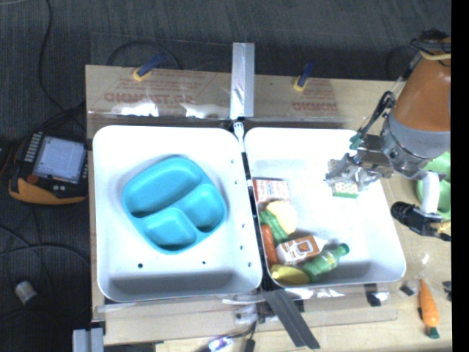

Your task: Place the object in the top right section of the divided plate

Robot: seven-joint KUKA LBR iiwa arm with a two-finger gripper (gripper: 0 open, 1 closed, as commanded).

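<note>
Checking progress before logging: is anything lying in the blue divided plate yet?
No, the blue divided plate in the left bin has all three sections bare, and the toy foods lie in the right bin.

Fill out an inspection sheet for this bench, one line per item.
Surface: wooden bench bearing two white bins side by side.
Job's things: blue divided plate in left bin, tilted askew; small green-and-white object at the gripper.
Clutter: toy foods piled along right bin's left and near side.
Grippers: above right bin; finger state unclear.
Cables: black cables on carpet.
Surroundings: handheld pendant left of bench; carrot toy outside the bins.
</note>
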